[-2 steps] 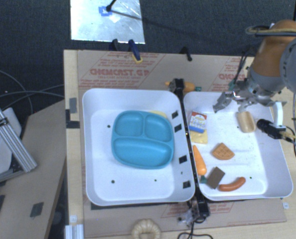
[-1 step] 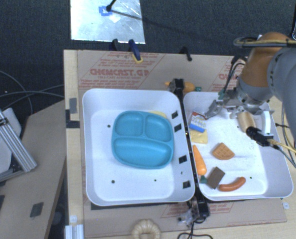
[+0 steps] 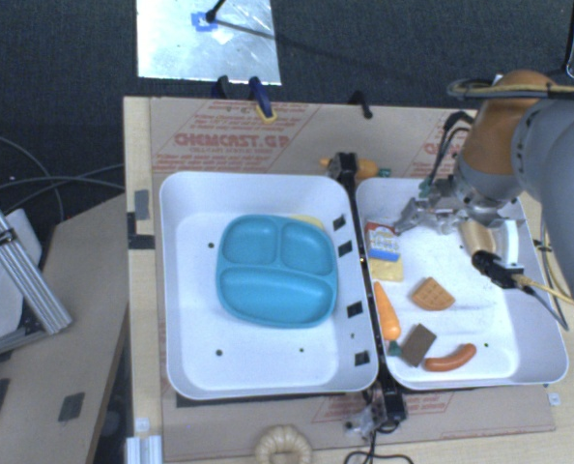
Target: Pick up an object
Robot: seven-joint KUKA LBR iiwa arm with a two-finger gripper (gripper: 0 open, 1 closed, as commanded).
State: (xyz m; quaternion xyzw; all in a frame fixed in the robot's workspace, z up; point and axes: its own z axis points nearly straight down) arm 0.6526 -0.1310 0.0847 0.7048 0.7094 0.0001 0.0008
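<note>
While bins point(image 3: 268, 380) sit on cardboard-covered bench point(image 3: 297, 129), dark carpet point(image 3: 55, 66) surrounds.

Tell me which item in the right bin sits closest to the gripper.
The red, white and blue packet, just lower-left of the gripper. The waffle, carrot, brown block and sausage lie farther toward the bin's near end.

Bright, even light from overhead; the two shallow white plastic bins point(image 3: 268, 380) glow almost washed out. A silvery foil sheet point(image 3: 208, 27) on the dark floor glares. Shadows are soft and short. The picture is slightly grainy throughout.
</note>
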